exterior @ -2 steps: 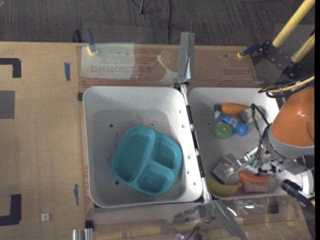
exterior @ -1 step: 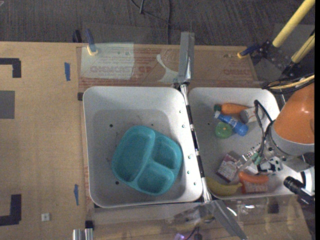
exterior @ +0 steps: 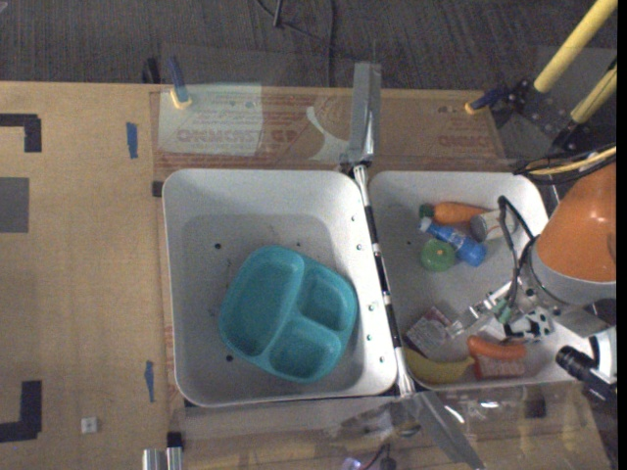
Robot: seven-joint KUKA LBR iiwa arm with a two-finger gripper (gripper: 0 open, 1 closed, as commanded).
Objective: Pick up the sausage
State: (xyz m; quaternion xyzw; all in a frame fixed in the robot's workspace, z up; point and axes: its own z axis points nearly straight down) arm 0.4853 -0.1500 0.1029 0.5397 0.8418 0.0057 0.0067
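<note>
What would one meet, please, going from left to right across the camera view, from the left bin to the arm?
Teal divided tray → grey divider between the bins → yellow banana → green round piece → orange-red sausage → the arm's orange band.

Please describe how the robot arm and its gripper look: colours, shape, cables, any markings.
The arm enters from the right of the camera view. It is rounded and thick, with a broad orange band and a pale grey ring below it. A black cable loops beside it. The gripper is a cluster of silver metal parts with a black-and-white patterned piece and a small green spot. Finer markings are too small to read.
</note>
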